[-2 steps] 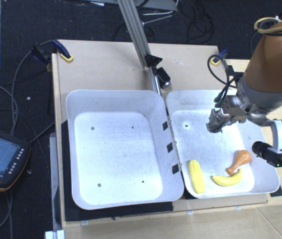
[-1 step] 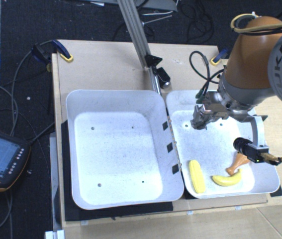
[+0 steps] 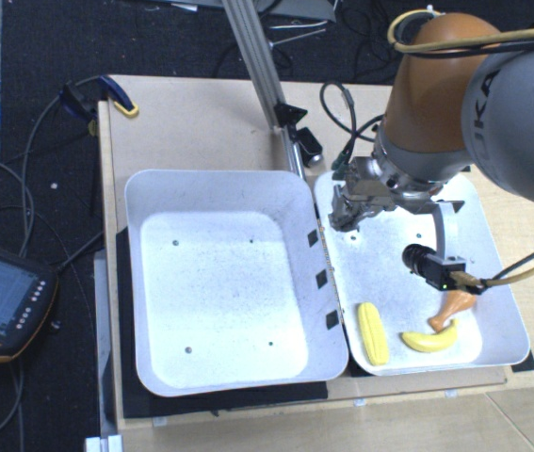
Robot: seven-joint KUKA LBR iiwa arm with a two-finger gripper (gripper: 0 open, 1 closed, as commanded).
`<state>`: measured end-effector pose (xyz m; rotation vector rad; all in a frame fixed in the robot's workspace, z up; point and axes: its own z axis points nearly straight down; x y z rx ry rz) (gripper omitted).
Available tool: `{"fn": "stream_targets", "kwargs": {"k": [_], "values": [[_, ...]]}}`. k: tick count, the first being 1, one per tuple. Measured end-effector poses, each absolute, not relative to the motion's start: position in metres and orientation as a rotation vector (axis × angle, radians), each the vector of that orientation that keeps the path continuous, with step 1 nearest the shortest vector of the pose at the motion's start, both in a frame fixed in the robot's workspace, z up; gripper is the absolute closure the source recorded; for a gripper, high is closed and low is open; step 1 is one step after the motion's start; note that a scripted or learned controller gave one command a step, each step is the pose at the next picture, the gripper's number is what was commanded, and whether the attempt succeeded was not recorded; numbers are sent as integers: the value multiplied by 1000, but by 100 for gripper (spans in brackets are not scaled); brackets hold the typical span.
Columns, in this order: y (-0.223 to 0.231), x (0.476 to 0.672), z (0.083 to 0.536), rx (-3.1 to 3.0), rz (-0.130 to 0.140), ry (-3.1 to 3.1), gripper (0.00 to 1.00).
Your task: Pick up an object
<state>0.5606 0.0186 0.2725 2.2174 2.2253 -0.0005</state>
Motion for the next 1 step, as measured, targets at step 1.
{"fn": "stream_targets", "kwargs": {"k": [1], "values": [[65, 574, 268, 2218, 0, 2226, 100]]}}
